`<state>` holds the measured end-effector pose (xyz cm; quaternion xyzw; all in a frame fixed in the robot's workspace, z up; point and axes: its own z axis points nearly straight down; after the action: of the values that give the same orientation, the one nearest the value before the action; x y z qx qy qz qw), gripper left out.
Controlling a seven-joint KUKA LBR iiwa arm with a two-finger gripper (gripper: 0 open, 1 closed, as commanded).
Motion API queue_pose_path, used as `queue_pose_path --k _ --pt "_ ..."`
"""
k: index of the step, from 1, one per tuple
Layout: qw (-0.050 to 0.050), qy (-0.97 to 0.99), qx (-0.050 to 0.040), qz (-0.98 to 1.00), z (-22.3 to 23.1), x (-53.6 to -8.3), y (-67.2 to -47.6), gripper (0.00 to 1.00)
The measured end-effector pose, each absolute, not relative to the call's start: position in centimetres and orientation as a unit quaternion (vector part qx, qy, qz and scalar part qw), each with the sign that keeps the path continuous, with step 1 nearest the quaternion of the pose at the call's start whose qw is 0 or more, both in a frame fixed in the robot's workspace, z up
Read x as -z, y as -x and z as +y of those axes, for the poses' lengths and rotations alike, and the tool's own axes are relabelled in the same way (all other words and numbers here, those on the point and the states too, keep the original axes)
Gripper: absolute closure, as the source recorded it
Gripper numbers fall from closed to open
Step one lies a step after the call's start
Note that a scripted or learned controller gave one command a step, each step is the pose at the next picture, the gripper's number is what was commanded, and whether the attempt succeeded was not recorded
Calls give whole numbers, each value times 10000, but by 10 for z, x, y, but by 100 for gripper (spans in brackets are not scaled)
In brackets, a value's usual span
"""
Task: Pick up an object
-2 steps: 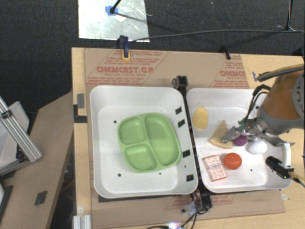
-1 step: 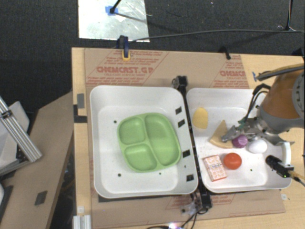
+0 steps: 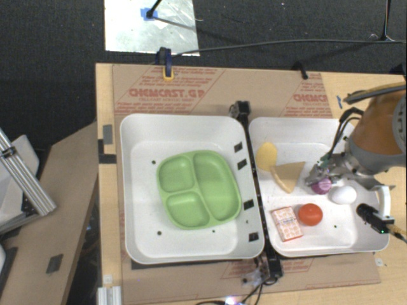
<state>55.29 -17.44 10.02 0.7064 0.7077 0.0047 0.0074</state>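
Note:
My gripper (image 3: 320,175) reaches down into the right bin (image 3: 299,241) from the right edge, its tip low over a small purple object (image 3: 323,185). A white egg-shaped object (image 3: 344,195) lies just right of the purple one. A tan wedge (image 3: 287,174) and a yellow lemon-like piece (image 3: 266,154) sit to the gripper's left. Nearer the front lie a red tomato (image 3: 310,214) and a red-and-white packet (image 3: 287,223). The arm's body hides the fingers.
The left bin (image 3: 137,170) holds a green divided plate (image 3: 198,189). A black divider with clips (image 3: 249,183) runs between the bins. A black fitting (image 3: 372,218) on the arm hangs over the right bin's front right corner.

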Motion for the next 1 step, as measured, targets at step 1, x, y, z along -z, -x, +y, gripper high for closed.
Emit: queue_pose_path --k 1 --pt "15 -7060 -7 7082 -182 -145 -553 100"
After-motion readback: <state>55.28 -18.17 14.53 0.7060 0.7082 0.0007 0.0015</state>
